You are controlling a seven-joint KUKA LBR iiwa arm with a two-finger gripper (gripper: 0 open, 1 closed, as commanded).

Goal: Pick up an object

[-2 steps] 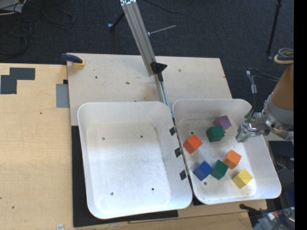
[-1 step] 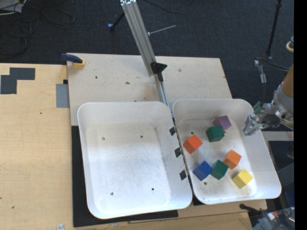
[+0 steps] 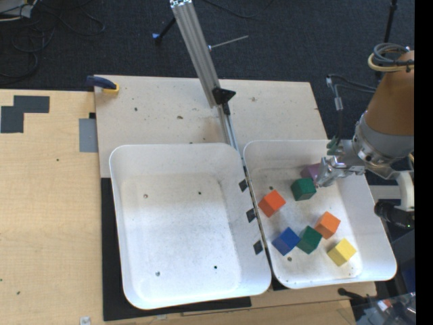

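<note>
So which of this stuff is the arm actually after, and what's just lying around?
Part of the job: gripper; purple block; green blocks; orange blocks; blue block; yellow block; right bin.

Just lying about: left bin; blue-yellow clamp; metal pole.

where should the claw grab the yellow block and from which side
Probably from straight above, closing on two opposite flat side faces of the yellow block. It lies flat near the right bin's front corner, apart from the orange block and green block, so its sides look free.

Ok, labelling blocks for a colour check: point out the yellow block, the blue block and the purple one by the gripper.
yellow block (image 3: pixel 342 251), camera view, top face.
blue block (image 3: pixel 285 240), camera view, top face.
purple block (image 3: pixel 310 172), camera view, visible left part beside the gripper (image 3: pixel 327 176).
</note>
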